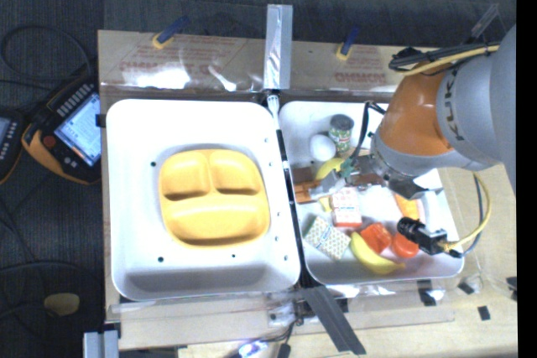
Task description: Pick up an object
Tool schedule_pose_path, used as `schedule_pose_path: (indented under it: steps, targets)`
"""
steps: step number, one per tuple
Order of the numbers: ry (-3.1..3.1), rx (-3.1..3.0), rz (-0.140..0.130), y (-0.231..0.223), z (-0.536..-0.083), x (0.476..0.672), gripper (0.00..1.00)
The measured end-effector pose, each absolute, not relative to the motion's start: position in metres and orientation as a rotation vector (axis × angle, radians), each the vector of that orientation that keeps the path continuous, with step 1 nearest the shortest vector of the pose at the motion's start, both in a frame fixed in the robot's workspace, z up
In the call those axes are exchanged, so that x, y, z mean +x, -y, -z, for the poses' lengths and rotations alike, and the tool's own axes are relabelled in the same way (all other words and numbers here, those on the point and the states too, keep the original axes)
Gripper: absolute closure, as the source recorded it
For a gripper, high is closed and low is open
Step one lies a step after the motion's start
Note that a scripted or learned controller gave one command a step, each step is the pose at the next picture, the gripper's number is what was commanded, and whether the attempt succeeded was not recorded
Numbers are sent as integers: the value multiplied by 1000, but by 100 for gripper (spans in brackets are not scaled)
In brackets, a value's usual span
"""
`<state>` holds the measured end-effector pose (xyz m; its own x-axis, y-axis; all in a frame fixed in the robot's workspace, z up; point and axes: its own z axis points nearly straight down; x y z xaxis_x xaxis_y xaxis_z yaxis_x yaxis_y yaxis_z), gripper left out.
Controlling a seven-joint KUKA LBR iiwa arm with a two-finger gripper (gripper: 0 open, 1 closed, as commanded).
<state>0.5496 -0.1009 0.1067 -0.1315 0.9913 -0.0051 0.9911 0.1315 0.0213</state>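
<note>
Clutter is filling the right bin [453, 268]: a banana [369, 254] and an orange piece [377, 237] are lying nearest, a checkered packet [327, 237] and a small red-and-white box [345, 209] behind them, then a white ball [322, 147] and a jar [341, 130] farthest. A yellow divided tray [214, 195] is sitting in the left bin [126, 180], while the gripper [359, 173] is reaching over the box; whether its fingers are spread or closed I cannot tell

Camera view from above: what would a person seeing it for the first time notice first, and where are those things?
The eye goes first to the big yellow divided tray lying alone in the left bin. Next comes the grey arm with its orange band, reaching from the right over the right bin. Under it sits a crowded pile of small things, among them a banana, a white egg and a small jar.
</note>
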Motion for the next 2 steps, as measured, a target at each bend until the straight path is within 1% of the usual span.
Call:
schedule_pose_path:
  steps: [1, 2]
  targets:
    - [-2353, 2063, -9, 100, -90, 488, 0]
    - [-2614, 1728, -4, 110, -89, 522, 0]
